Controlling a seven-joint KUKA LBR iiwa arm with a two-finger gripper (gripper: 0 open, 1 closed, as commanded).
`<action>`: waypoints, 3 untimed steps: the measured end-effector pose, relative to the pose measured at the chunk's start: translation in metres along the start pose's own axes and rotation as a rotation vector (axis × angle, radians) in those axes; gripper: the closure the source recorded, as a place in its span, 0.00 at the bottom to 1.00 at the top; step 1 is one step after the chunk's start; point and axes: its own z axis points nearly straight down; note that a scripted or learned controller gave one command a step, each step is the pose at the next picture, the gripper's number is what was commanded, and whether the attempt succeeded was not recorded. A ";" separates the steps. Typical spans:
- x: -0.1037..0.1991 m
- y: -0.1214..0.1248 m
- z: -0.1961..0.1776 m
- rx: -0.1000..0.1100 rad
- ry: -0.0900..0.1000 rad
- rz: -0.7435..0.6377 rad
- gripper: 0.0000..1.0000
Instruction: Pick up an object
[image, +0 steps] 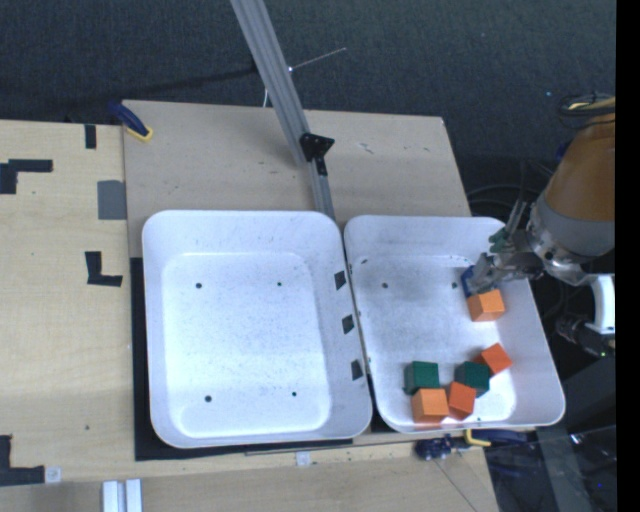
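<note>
From my remote station I see the gripper (480, 280) low over the right-hand bin (400, 250), near its right rim, touching or just above an orange block (486, 305); I cannot tell whether it grips anything. Toward that bin's near right corner lie the other blocks: a second orange block (496, 357), a green block (422, 375), a darker green one (474, 376), and two orange cubes (431, 403) side by side at the near rim.
</note>
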 end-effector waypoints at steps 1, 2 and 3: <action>0.001 0.001 -0.023 0.001 0.000 0.000 1.00; 0.057 0.027 -0.020 0.003 0.002 -0.006 1.00; 0.113 0.038 -0.026 0.003 0.003 -0.006 1.00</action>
